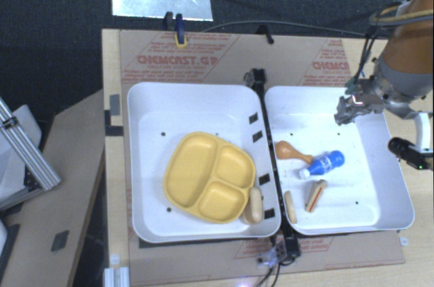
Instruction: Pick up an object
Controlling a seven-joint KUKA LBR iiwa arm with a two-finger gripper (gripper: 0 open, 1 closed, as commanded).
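Toward the left edge of the surface: a shallow white left bin [139, 143]. Inside it, toward the front: a yellow divided tray [210, 177], lying flat with three compartments facing up. Just beside the tray's right front corner, touching or nearly touching it: a small tan bun-like piece [254, 205], close to the bin's right wall.

Toward the right edge of the surface: the white right bin [390, 177], side by side with the first. Along its left wall near the front: a narrow tan piece [290, 206]. Farther back, near the middle of the left side: a brown drumstick-shaped toy [290, 150], thick end to the left. Just right of it, touching or nearly touching its thin end: a blue bottle [324, 163] lying on its side, white cap pointing left. Near the front edge, just below the bottle: a hot dog toy [314, 195], tilted.

Over the far right part of the same bin: the gripper [349, 109], hanging from the grey and orange arm [407, 51] reaching in from the right. Open or closed: cannot tell, too blurred. All four small things in that bin resting on the bin floor, apart from the gripper, toward the front and left of it; nearest of them, the blue bottle.
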